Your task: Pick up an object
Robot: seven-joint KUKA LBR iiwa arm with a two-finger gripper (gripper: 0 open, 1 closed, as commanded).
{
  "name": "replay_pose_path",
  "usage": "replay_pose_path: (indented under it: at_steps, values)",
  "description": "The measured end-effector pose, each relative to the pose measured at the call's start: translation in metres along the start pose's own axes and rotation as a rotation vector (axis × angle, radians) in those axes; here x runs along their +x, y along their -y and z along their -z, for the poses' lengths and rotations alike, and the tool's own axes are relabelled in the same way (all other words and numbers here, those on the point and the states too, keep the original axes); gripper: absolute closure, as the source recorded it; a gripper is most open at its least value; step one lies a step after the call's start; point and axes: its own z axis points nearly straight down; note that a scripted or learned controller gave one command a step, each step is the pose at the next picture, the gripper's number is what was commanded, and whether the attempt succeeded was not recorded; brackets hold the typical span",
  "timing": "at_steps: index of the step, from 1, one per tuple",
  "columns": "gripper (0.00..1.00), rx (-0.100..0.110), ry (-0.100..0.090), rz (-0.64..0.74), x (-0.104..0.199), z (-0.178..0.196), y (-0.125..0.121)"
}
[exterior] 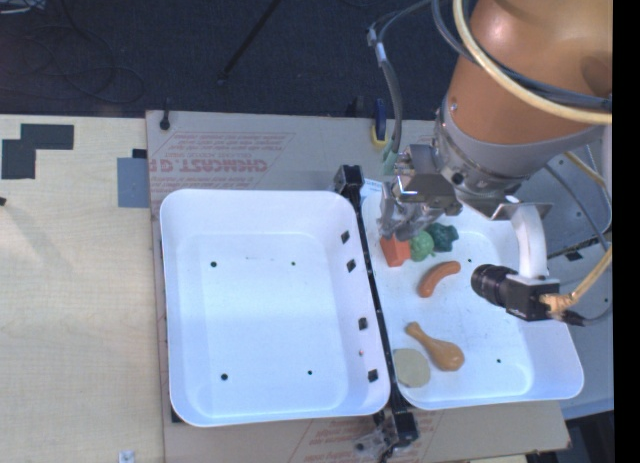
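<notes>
The arm [530, 61] comes in from the upper right, its broad orange band tilted over the right bin [545, 376] and the grey wrist below it angled down and to the left. The gripper [402, 223] hangs low over the far left corner of that bin, close to the black clips that join the two bins. Its metal fingers [392, 219] point down at a small orange block [396, 251], which sits right under them; how wide the fingers stand, and whether they have hold of the block, cannot be told from this angle. Just beside the block on its right lies a green toy [434, 241], touching or nearly so. A little nearer the camera rests an orange sausage shape [438, 278], and nearer still a tan drumstick [437, 346] beside a pale round disc [410, 367]. The left bin [260, 306] lies alongside on the bench [70, 301].
</notes>
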Motion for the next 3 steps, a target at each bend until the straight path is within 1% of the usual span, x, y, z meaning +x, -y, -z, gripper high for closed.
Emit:
replay_pose_path:
  at_steps: [1, 2, 3]
  values:
    - [1.0, 0.0, 0.001, 0.0, 0.043, 0.086, -0.026]
    - [1.0, 0.008, 0.002, 0.0, 0.105, 0.116, -0.08]
    - [1.0, 0.023, 0.007, 0.001, 0.158, 0.02, -0.044]
